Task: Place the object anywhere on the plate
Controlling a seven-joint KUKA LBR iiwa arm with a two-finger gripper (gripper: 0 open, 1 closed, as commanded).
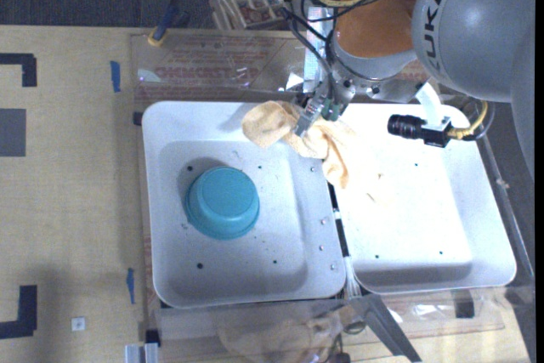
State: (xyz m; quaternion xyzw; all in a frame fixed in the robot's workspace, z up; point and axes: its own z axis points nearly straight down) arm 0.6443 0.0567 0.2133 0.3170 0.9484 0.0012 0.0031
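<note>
Camera view, from the near edge back: the blue plate (pixel 222 201), which looks more like an upturned bowl, sits in the left bin (pixel 170 268), well apart from anything else. Farther back, a yellow cloth (pixel 276 125) drapes over the divide between the left and right bin (pixel 425 225). The gripper (pixel 313 116) appears pinched on the cloth's middle, folds bunched between its fingers. The plate lies down-left of the gripper, so the carry runs that way.

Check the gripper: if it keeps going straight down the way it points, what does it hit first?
Most likely the yellow cloth draped over the rims between the two bins: the gripper points down right at it. Contact or a gap, the slanted view doesn't settle.
</note>
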